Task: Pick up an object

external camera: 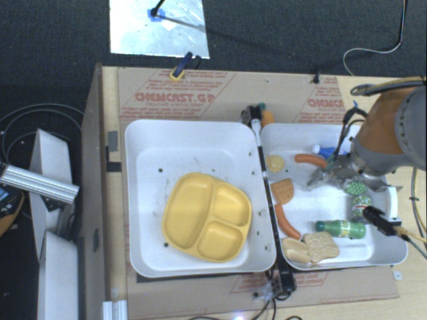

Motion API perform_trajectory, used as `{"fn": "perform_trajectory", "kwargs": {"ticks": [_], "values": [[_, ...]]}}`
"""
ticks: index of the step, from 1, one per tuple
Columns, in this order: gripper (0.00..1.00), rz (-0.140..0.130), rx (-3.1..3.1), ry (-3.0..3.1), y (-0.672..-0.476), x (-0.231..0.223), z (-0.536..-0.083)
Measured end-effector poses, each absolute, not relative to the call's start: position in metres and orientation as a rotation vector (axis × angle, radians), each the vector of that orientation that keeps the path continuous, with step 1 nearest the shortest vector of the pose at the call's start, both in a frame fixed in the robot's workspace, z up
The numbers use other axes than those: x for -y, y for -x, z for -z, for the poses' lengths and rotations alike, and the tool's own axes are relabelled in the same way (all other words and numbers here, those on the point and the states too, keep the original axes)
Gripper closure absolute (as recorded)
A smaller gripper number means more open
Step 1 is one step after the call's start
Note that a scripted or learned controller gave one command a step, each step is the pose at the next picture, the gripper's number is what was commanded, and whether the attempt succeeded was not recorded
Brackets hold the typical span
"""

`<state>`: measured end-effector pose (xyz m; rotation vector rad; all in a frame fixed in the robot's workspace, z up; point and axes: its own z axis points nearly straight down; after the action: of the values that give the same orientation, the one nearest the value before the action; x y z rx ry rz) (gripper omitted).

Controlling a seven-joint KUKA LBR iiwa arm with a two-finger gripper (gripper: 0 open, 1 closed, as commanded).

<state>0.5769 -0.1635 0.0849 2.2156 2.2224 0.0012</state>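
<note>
Likely light, rigid and slippery, the green bottle (341, 229) lying on its side near the front of the right bin (383, 255), best pinched across its body; end effector (321, 176) above, grip state unclear

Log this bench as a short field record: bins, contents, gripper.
left bin: holds a yellow divided plate
right bin: toy food, including a green bottle, two sausages, crackers
gripper: low in the right bin, beside the upper sausage
held item: nothing seen between the fingers
</note>
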Motion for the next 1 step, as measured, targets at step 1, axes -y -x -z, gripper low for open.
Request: {"fn": "perform_trajectory", "kwargs": {"ticks": [1], "values": [[0.0,-0.003,-2.225,-2.214,-0.6335,0.1591,-0.085]]}}
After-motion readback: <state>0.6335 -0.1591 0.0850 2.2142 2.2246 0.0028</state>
